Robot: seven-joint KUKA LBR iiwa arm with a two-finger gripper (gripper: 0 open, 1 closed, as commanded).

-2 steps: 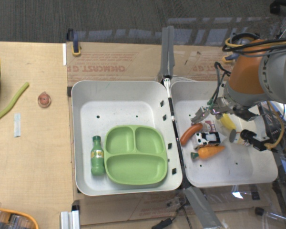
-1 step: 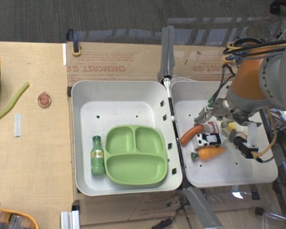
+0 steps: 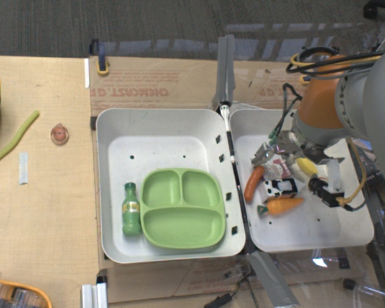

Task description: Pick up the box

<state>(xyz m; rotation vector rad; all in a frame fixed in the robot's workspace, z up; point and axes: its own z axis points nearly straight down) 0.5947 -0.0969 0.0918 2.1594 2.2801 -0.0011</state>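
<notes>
Sitting on a wooden counter: two white bins. Lying in the right bin, between two carrots: the box, black and white. Hovering just above it: the end effector, finger state impossible to tell. Worth centring squarely over the box, avoiding the upper carrot alongside.

The grey arm reaches in from the frame's right, its gripper lowered at centre right.
</notes>
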